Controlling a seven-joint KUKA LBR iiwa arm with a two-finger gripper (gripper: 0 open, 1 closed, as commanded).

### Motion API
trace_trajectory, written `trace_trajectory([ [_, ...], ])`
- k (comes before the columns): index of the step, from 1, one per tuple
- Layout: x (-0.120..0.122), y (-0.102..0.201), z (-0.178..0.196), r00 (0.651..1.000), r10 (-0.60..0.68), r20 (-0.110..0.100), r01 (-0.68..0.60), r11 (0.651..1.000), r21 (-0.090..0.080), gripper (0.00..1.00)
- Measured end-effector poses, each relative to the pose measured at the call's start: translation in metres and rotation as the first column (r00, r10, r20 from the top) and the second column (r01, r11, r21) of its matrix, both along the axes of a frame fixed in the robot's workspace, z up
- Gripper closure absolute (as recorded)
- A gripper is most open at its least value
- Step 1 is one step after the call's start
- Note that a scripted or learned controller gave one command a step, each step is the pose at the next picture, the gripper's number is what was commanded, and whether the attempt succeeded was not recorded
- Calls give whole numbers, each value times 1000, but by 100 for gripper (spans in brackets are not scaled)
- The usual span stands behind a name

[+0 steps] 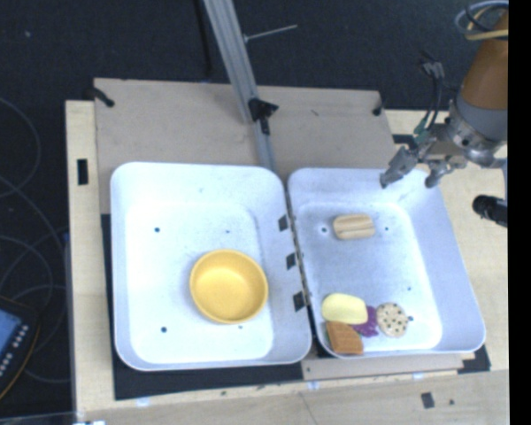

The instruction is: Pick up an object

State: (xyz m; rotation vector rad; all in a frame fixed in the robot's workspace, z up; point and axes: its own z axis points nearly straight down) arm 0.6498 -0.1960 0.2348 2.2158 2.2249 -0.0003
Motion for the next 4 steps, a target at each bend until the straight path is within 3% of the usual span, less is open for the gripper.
trace_trajectory([
  [1,0,-1,0,1000,0,-1,0,1000,-2,0],
  [3,-10,-11,-112,1000,-6,-6,6,1000,-2,0],
  [4,-9,-13,-131,1000,-8,2,8,1000,-4,0],
])
